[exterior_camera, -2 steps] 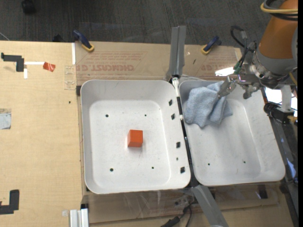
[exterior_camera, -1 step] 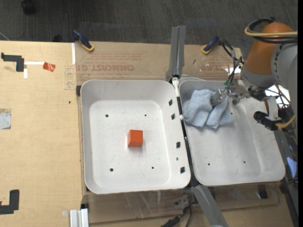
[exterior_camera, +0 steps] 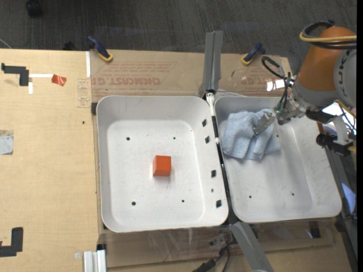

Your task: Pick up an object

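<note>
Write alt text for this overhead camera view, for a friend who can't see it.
A grey and orange robot arm reaches in from the right, its gripper down at a crumpled light blue cloth in the right bin. An orange block sits alone in the left bin.

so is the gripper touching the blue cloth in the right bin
Touching. The camera view shows the gripper tips pressed into the cloth, fabric bunched up around them with no gap.

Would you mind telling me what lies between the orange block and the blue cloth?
In the camera view, bare white floor of the left bin, then the two bins' adjoining rims, separate the block from the cloth in the right bin.
</note>
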`<state>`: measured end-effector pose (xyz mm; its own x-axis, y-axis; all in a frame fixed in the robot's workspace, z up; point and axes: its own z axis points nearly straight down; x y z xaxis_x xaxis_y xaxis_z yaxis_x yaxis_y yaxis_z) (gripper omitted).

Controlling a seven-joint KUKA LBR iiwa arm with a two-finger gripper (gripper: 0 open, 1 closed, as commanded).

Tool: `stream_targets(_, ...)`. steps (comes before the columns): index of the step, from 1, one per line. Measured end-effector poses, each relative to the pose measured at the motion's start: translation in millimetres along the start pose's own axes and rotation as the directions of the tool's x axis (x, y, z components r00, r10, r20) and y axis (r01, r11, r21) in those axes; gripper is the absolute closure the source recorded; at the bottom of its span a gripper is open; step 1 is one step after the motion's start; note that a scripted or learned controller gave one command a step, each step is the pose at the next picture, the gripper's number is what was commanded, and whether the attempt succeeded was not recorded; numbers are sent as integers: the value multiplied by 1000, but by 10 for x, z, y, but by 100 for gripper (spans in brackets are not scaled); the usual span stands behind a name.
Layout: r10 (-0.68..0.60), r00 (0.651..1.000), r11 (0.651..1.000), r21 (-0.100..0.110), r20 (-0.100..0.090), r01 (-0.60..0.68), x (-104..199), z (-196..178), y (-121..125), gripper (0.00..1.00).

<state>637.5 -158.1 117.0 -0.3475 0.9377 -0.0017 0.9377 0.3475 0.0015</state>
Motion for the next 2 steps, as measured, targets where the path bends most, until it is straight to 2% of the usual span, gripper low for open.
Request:
stream_targets(1, -21, 1000, 1000, -5, 3, 21, 205, 214, 322, 0)
stream_targets(2, -19, 1000, 1000, -6, 3, 19, 197, 115, 322, 100)
